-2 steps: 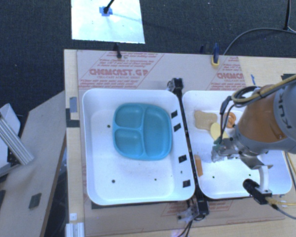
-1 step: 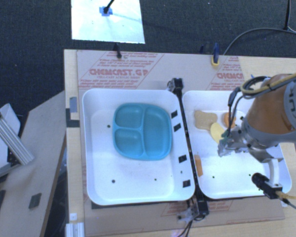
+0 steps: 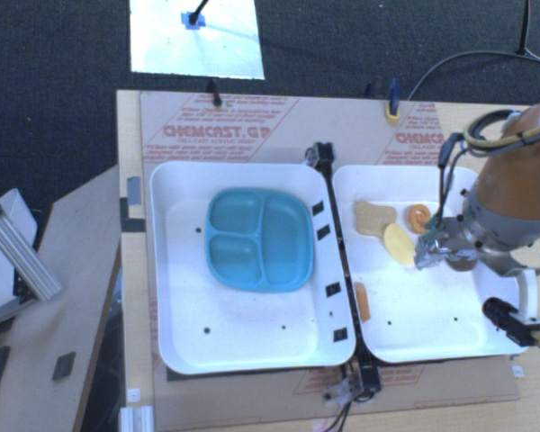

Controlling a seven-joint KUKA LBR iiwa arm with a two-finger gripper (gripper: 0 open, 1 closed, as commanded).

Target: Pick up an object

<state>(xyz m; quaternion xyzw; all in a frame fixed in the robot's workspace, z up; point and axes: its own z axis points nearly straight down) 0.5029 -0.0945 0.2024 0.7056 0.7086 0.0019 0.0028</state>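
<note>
In the right bin (image 3: 432, 336) lie a tan bread-like slice (image 3: 374, 217), a yellow oval piece (image 3: 398, 243), an orange ring-shaped piece (image 3: 419, 216) and a small orange stick (image 3: 362, 301) near the bin's left wall. My gripper (image 3: 429, 250) hangs low over the right bin, just right of the yellow piece and below the orange ring. Nothing shows between its tips. The grey arm with its orange band comes in from the right.
The left bin (image 3: 184, 331) holds a blue divided plate (image 3: 258, 239). A black divider strip (image 3: 333, 259) runs between the bins. A black fitting (image 3: 513, 320) of the arm sits over the right bin's near right corner.
</note>
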